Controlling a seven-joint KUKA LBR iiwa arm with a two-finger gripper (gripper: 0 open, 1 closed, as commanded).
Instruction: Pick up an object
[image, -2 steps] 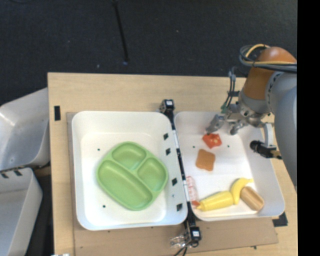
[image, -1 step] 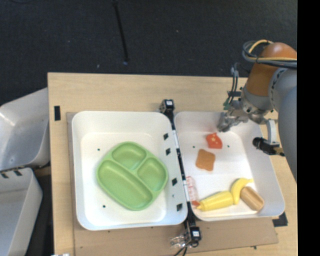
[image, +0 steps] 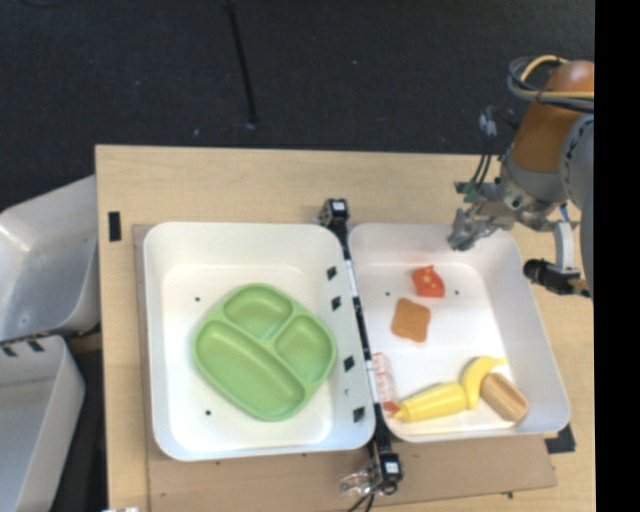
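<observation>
At upper right of the frame, the gripper (image: 468, 232) hung over the far rim of the right bin (image: 520, 300); whether its jaws were open or closed could not be told, and nothing was visibly held. Below it lay a red piece (image: 428, 281), an orange-brown piece (image: 410, 320), a yellow banana-like toy (image: 447, 392) and a tan roll (image: 503, 398). The left bin (image: 165, 300) held a green divided plate (image: 263, 350). Judged thus, no object had been picked; approach, grasp and lift remained.
</observation>
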